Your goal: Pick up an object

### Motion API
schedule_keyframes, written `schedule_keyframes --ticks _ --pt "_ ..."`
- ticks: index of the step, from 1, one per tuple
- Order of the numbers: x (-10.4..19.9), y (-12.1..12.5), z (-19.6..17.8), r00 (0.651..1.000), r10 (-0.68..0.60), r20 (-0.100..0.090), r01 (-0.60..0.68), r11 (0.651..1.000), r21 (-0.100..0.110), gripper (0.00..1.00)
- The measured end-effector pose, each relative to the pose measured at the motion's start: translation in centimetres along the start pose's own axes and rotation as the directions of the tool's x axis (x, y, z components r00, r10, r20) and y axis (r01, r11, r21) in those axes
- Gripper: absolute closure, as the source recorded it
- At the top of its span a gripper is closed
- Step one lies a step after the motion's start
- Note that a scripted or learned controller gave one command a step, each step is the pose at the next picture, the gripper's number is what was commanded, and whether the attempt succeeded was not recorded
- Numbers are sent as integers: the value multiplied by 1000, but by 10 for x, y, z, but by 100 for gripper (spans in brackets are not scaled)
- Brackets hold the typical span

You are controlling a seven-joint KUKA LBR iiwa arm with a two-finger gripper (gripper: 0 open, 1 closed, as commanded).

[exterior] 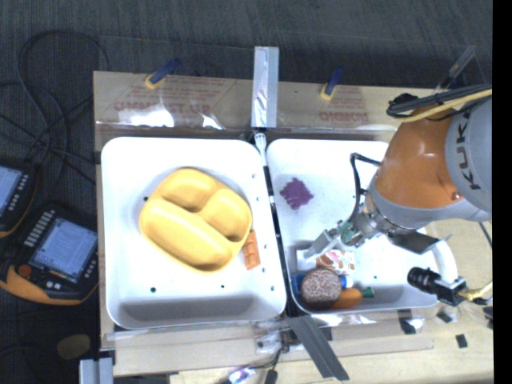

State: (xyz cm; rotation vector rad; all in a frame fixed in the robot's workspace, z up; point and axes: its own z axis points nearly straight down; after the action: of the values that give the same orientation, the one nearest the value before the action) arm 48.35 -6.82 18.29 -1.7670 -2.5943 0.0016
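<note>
My gripper is low in the right bin, reaching in from the right under the orange wrist band. It hangs just above and left of a small white and red packet. A brown round object lies at the bin's front wall, with an orange piece and a bit of blue beside it. A purple object sits apart, nearer the divider. I see nothing held in the gripper.
The left bin holds a large yellow lumpy object and a small orange piece by the divider. The arm's body covers the right bin's right side. Handheld controllers and cables lie on the floor at far left.
</note>
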Motion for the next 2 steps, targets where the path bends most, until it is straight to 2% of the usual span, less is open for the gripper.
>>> schedule_keyframes --ticks 1,2 --pt "-37 -10 86 990 -143 8 143 990 -12 0" --pt "-36 -9 76 990 -144 5 144 989 -13 100"
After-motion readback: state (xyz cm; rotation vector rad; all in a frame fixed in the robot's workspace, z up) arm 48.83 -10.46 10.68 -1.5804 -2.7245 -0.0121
